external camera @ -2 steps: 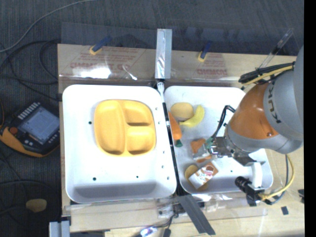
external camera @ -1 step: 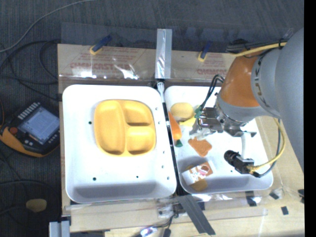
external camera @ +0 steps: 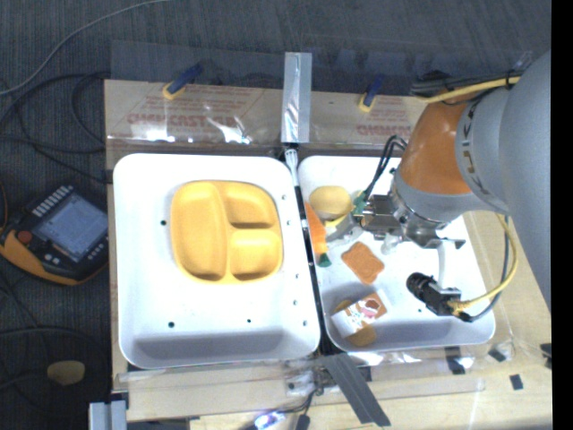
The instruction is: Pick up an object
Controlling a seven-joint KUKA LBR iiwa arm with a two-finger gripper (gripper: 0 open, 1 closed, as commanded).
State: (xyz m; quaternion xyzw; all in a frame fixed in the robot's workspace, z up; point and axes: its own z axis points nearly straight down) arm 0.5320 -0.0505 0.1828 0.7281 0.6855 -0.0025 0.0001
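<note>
The right bin (external camera: 421, 334) holds a pale yellow round food item (external camera: 329, 200), an orange carrot (external camera: 318, 234) along its left wall, a brown square cracker (external camera: 363, 262) and a small printed packet (external camera: 360, 317) near the front. My gripper (external camera: 358, 224) reaches in from the right and hangs low over the bin, between the yellow item and the cracker. Its body and the grey-and-orange wrist (external camera: 439, 164) cover the fingers. I see nothing held.
The left bin (external camera: 143, 330) holds a yellow compartment tray (external camera: 226, 229). A black cable connector (external camera: 431, 292) hangs over the right bin's right side. A teach pendant (external camera: 58, 233) lies on the floor at the left.
</note>
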